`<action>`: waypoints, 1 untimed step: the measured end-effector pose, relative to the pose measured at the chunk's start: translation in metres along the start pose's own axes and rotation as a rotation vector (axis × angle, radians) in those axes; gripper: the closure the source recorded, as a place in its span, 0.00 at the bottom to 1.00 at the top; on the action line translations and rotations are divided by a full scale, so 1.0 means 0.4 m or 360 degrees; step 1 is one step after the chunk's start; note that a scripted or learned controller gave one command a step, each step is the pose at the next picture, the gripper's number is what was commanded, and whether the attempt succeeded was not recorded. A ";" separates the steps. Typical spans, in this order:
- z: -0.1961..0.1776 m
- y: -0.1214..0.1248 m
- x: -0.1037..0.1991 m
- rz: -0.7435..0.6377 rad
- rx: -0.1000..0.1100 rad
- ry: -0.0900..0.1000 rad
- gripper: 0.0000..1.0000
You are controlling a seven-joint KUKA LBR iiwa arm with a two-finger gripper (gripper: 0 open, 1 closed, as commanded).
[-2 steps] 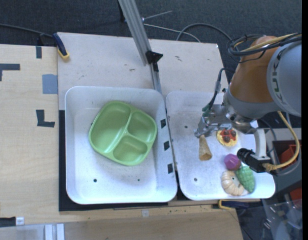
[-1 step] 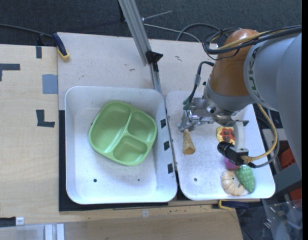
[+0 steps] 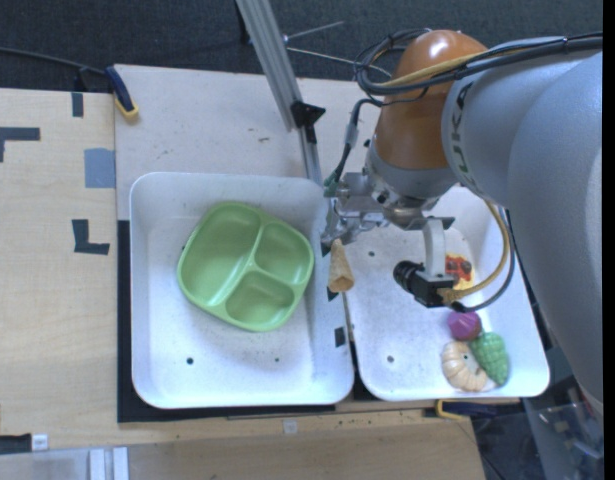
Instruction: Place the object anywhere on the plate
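Observation:
A light green plate (image 3: 245, 265) with three compartments lies in the left bin (image 3: 157, 358). My gripper (image 3: 336, 232) hangs over the wall between the two bins, just right of the plate's right rim. A tan cone-shaped object (image 3: 339, 267) points down from its fingertips, with its upper end between the fingers. The cone is beside the plate, not over it. The arm's grey wrist and orange band cover the back of the right bin.
In the right bin (image 3: 407, 373) lie a purple piece (image 3: 464, 324), a green piece (image 3: 492, 356) and a pale ring-shaped piece (image 3: 462, 366) at the front right, and a red and yellow item (image 3: 458, 266) further back. A metal pole (image 3: 272, 58) rises behind the bins.

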State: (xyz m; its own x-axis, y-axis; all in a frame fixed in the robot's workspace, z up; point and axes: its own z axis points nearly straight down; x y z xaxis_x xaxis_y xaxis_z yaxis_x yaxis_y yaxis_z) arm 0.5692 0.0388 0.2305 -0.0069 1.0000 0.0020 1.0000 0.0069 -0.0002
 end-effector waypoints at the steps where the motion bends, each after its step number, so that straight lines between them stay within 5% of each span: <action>1: -0.017 0.067 0.126 -0.0001 -0.0001 0.0000 1.00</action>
State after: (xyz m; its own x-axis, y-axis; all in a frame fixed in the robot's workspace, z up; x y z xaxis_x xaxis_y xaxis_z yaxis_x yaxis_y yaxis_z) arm 0.5957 0.0892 0.2373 -0.0072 1.0000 0.0017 1.0000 0.0072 0.0004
